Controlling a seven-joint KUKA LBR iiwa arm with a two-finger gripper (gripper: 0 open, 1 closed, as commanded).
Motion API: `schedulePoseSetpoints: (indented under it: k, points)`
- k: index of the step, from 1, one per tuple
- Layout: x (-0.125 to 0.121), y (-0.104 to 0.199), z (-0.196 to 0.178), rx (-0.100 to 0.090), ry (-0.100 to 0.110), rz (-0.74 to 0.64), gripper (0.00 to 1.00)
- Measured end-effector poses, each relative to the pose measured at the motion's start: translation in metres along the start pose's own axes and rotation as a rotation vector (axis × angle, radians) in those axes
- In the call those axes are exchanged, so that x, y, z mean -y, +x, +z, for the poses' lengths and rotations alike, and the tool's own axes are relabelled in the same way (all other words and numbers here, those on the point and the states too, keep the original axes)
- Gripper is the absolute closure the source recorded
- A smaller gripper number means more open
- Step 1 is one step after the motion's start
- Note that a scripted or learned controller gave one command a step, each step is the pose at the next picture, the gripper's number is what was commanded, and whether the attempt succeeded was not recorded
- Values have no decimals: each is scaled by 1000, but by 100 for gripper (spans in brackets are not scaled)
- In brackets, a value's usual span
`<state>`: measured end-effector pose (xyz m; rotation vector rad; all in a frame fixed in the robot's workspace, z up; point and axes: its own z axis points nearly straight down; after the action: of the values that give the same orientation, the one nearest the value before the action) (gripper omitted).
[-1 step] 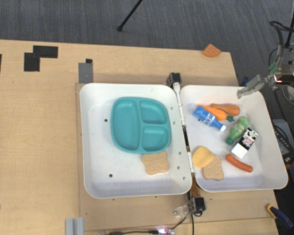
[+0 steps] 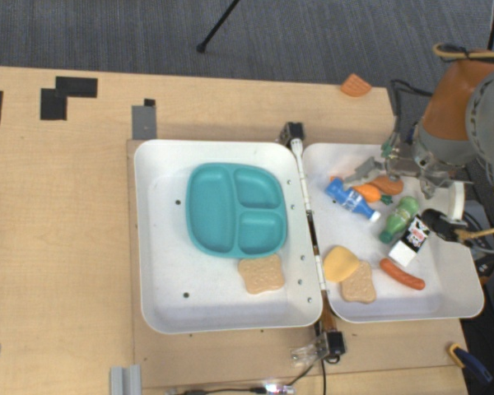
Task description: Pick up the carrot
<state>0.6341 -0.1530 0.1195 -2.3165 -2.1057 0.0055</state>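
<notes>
The carrot (image 2: pixel 367 193) is a small orange piece lying in the right bin (image 2: pixel 453 303), against the blue bottle (image 2: pixel 351 199) on its left and a brownish food piece (image 2: pixel 388 185) on its right. My gripper (image 2: pixel 395 174) hangs just above and slightly right of the carrot, over the brownish piece. Its grey fingers (image 2: pixel 364 171) are spread apart, open, with nothing held between them. The grey arm with the orange band (image 2: pixel 451 97) comes in from the upper right.
Also in the right bin are a green bottle (image 2: pixel 399 218), a white and black box (image 2: pixel 411 242), a red sausage (image 2: pixel 403 274), a yellow piece (image 2: pixel 340 263) and toast (image 2: pixel 359 285). The left bin (image 2: pixel 160 303) holds a teal divided plate (image 2: pixel 235 208) and toast (image 2: pixel 261 274).
</notes>
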Motion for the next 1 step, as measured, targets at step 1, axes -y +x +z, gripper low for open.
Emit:
schedulePoseSetpoints:
  k: [1]
  points:
    - [-3, 4, 34, 2, -10, 181, 0]
